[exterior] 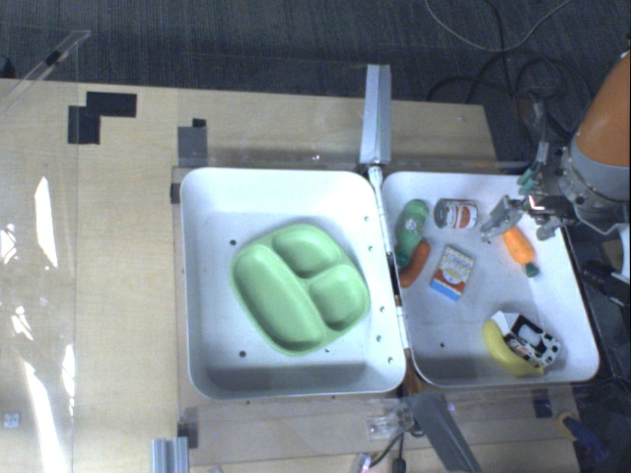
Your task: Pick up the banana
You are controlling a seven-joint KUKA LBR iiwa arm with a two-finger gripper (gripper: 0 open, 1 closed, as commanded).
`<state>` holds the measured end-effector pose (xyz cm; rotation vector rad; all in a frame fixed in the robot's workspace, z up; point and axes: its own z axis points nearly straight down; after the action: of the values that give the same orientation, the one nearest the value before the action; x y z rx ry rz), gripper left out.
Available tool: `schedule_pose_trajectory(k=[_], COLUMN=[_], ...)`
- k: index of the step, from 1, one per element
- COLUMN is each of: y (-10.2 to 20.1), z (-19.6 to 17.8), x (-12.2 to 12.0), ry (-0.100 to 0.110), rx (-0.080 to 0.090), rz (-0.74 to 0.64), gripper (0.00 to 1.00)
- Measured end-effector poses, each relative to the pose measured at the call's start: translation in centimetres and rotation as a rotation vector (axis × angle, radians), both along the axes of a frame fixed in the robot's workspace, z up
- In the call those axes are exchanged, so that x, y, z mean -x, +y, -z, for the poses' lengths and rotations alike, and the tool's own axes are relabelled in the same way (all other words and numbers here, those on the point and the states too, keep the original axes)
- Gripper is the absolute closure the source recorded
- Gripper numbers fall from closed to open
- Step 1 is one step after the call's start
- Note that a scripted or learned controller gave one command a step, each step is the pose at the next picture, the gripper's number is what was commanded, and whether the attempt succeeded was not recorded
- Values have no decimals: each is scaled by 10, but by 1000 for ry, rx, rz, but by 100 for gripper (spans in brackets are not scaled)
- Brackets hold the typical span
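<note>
A yellow banana [501, 348] lies at the near edge of the right bin [582, 294], touching a black-and-white object [533, 341]. Farther back sit a small carton [453, 271], a can [455, 214], a green vegetable [412, 221] and two carrots [415, 262]. The left bin [207, 284] holds a green divided plate [301, 286]. The gripper [521, 213] hovers above the right bin's far side, fingers apart, holding nothing.

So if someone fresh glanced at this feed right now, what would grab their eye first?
Probably the big green divided plate sitting alone in the left bin. Next, the clutter in the right bin: the yellow banana at its near corner, against a black-and-white object. The gripper is at the bin's far right edge, by a small orange carrot, well away from the banana.
</note>
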<state>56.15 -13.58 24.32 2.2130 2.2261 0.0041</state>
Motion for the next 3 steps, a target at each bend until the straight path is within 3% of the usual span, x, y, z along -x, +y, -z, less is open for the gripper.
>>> schedule_pose_trajectory(k=[1,2,3], y=[0,-7,1], z=[-38,42,154], x=[12,74,70], ry=[-4,0,-9], rx=[2,1,4], rz=[-92,-4,-237], gripper=[0,0,0])
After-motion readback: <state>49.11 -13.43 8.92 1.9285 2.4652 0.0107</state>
